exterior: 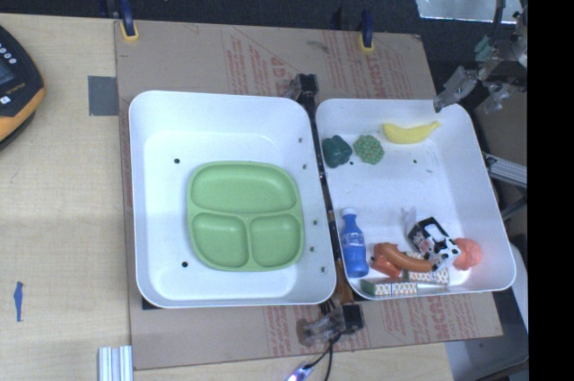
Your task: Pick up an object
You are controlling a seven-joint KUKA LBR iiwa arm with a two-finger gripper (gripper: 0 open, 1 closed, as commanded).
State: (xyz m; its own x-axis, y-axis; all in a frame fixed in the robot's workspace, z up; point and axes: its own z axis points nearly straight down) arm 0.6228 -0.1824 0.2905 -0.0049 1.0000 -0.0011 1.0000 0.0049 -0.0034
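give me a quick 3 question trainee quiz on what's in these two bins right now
1. True or false: the green divided plate lies in the left bin.
2. Multiple choice: what lies nearest the far edge of the right bin? A) blue bottle B) yellow banana C) orange sausage-shaped toy
3. Fill in: beside the dark green lump sits a lighter ____ lump.

Key: 1 true; 2 B; 3 green

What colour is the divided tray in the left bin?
Light green tray, clear in the camera view.
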